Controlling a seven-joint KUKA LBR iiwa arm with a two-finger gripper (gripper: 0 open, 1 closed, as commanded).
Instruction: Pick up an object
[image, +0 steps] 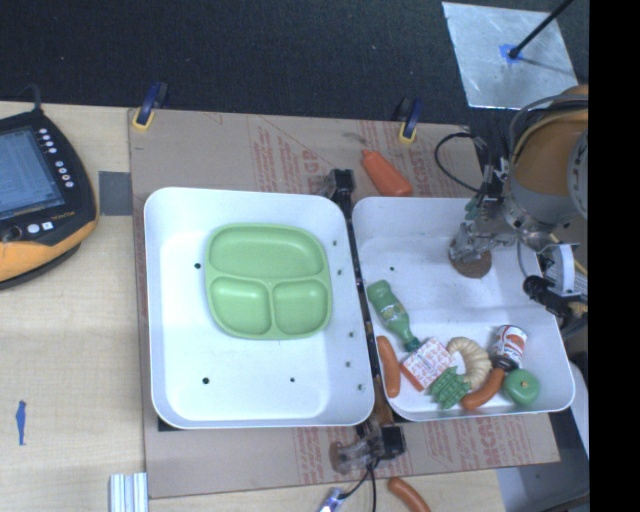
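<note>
Faint red lettering ran along the brown cardboard sheet (260, 150) beneath the two bins, too blurred to be read; the small can's (508, 346) label was equally illegible.

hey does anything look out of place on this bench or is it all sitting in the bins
Two toys lie outside the bins: an orange carrot on the cardboard just above the right bin, and an orange piece on the cardboard below it, near the lower clamp. The green divided plate sits flat in the left bin.
</note>
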